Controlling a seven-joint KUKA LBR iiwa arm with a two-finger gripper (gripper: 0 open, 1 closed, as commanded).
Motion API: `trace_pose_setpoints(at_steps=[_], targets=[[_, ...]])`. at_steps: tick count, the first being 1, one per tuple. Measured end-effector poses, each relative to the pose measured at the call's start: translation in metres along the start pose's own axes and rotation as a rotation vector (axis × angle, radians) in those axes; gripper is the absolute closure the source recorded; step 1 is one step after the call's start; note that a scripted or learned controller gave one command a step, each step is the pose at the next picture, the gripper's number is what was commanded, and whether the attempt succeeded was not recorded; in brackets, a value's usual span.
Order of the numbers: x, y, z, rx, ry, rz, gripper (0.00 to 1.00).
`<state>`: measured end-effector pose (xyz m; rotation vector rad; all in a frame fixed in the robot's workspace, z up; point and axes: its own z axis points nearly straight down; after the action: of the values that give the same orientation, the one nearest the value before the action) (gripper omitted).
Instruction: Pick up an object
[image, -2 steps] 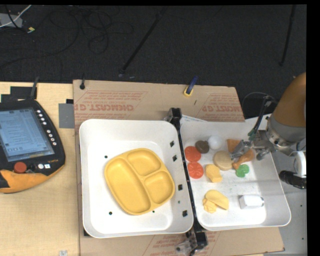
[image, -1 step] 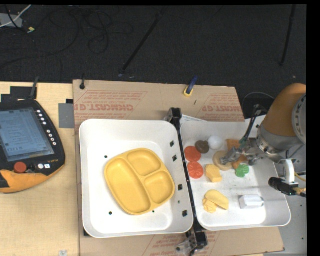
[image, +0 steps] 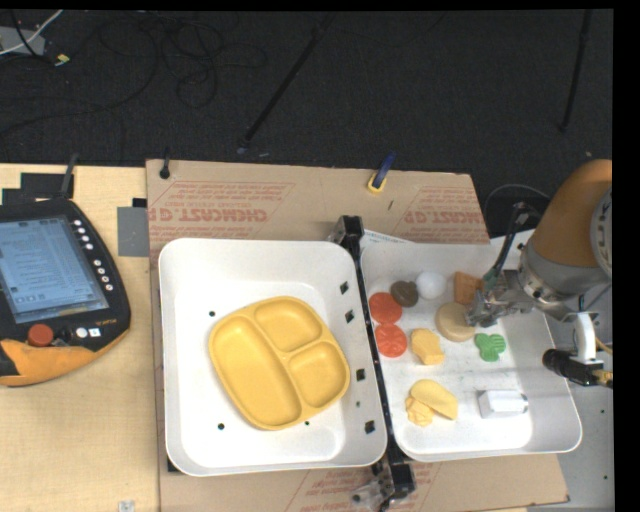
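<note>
The right bin (image: 560, 435) holds several small toy foods. Two red-orange round pieces (image: 386, 307) (image: 391, 342) lie at its left. A brown piece (image: 404, 292) and a white ball (image: 431, 284) sit near the back. A yellow piece (image: 427, 346) lies mid-bin, a larger yellow piece (image: 431, 401) nearer the front, with a white block (image: 502, 403) at front right. A tan round piece (image: 453, 322), an orange-brown piece (image: 466, 287) and a green piece (image: 490, 346) lie by my gripper (image: 484, 310), which hangs low over the bin between them.
The left bin (image: 190, 300) holds a yellow divided plate (image: 278, 360). A tablet-like pendant (image: 55, 285) lies on the bench at far left. Cardboard (image: 300, 200) lies under the bins. The arm comes in from the right edge.
</note>
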<state>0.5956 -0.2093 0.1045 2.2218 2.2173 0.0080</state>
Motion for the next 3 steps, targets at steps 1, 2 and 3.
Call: trace_pose_setpoints(at_steps=[1, 2, 3], targets=[[-0.006, 0.005, -0.062, 0.002, -0.003, -0.001, 1.0], [-0.005, 0.007, -0.105, 0.003, -0.003, -0.002, 1.0], [-0.006, 0.007, -0.124, 0.005, -0.002, -0.002, 1.0]])
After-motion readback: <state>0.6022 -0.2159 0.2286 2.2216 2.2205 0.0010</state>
